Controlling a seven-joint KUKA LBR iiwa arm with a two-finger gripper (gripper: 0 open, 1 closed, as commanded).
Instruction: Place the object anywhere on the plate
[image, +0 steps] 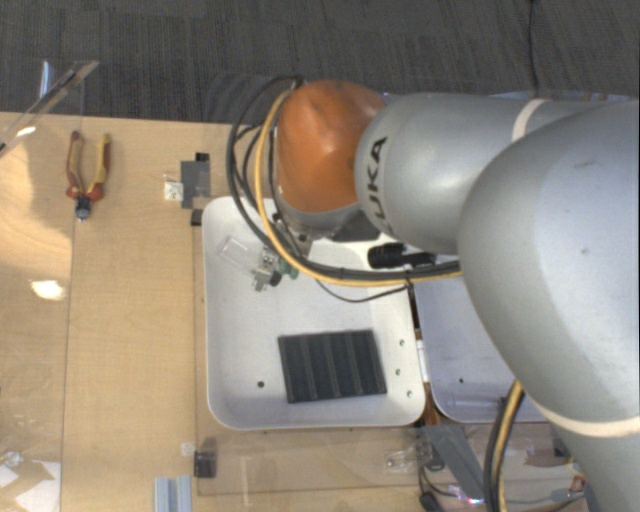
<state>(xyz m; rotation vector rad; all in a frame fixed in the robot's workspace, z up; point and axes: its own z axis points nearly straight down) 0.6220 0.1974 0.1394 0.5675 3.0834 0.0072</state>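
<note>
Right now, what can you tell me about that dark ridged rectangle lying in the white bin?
The dark ridged rectangle is a flat, charcoal-coloured slab with parallel grooves running along its surface, looking like rubber or plastic. It lies flat on the floor of the left white bin, toward the near edge, turned slightly askew. Nothing rests on it, and the arm above does not touch it.
</note>
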